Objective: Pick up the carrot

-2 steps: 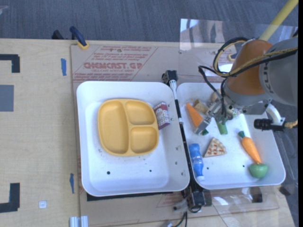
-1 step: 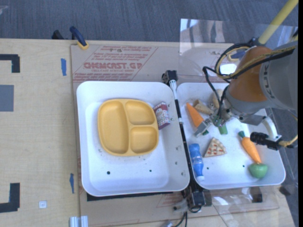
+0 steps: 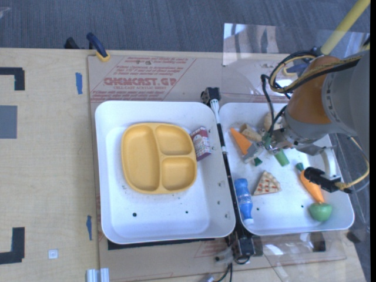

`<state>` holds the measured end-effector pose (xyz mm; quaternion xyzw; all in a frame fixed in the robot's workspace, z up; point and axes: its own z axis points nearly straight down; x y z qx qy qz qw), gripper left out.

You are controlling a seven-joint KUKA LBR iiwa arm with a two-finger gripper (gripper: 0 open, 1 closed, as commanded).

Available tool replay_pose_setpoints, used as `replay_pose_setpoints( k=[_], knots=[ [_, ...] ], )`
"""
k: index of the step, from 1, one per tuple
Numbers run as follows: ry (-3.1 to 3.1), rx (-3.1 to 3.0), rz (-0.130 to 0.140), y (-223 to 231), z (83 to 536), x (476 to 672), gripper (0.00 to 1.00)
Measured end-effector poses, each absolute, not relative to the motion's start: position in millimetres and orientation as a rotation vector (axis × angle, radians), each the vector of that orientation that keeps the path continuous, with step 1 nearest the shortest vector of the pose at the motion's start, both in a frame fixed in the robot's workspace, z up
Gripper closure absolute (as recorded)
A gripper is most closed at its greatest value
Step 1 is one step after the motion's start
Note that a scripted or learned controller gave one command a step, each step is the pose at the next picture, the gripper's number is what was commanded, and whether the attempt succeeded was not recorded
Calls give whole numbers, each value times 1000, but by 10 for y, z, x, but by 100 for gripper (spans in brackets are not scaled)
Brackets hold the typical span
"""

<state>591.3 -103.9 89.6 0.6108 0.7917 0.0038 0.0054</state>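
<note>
The carrot (image 3: 310, 186) is orange with a small green stub at its upper end. It lies near the right wall of the right bin (image 3: 294, 225), and a black cable piece crosses its middle. My gripper (image 3: 257, 152) hangs low over the middle of that bin, well left of the carrot. It sits right beside an orange cone-shaped piece (image 3: 239, 140) and a tan food piece (image 3: 251, 133). The grey arm with its orange band (image 3: 308, 101) hides the bin's back right part.
A green block (image 3: 282, 157), a pizza slice (image 3: 267, 184), a blue bottle (image 3: 243, 200) and a green ball (image 3: 320, 211) share the right bin. The left bin (image 3: 117, 216) holds a yellow divided plate (image 3: 157, 156) and a small red-labelled can (image 3: 201, 143).
</note>
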Motion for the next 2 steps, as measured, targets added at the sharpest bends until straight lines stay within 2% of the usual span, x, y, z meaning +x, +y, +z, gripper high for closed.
replay_pose_setpoints(
  k=[1,2],
  knots=[
    [1565,2717,10,-1245,887,6001,0],
    [940,2995,3,-1366,874,6378,0]
  ],
)
